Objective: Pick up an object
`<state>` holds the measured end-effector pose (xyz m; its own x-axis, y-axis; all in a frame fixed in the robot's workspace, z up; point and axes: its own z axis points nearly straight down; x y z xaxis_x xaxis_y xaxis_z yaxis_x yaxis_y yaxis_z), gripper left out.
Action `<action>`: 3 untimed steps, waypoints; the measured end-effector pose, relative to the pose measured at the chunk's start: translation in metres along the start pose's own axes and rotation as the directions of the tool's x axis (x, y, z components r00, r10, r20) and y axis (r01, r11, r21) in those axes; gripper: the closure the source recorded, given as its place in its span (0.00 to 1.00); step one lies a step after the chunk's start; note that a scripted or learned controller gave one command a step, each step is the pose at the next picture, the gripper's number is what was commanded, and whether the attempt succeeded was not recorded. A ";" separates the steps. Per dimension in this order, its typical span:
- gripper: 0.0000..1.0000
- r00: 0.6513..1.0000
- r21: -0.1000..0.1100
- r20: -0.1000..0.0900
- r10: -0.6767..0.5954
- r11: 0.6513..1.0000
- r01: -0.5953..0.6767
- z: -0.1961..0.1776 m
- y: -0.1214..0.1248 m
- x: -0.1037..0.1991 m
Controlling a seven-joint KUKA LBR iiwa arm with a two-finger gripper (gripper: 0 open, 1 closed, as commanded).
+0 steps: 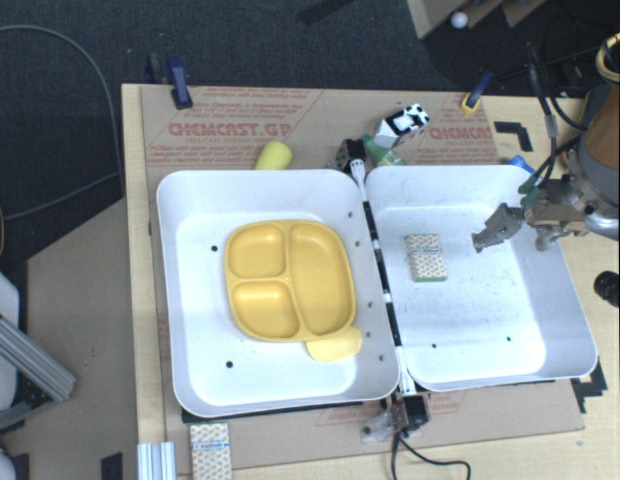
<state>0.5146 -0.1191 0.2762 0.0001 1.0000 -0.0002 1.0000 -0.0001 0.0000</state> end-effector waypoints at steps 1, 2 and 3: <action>0.00 1.000 0.003 -0.001 -0.001 1.000 0.001 0.082 0.053 0.021; 0.00 1.000 0.003 -0.001 0.001 1.000 -0.001 0.180 0.054 0.018; 1.00 1.000 -0.001 -0.001 0.001 1.000 -0.001 0.170 0.055 0.019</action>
<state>0.5696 -0.1006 0.1065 0.0012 1.0000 0.0005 1.0000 -0.0012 0.0010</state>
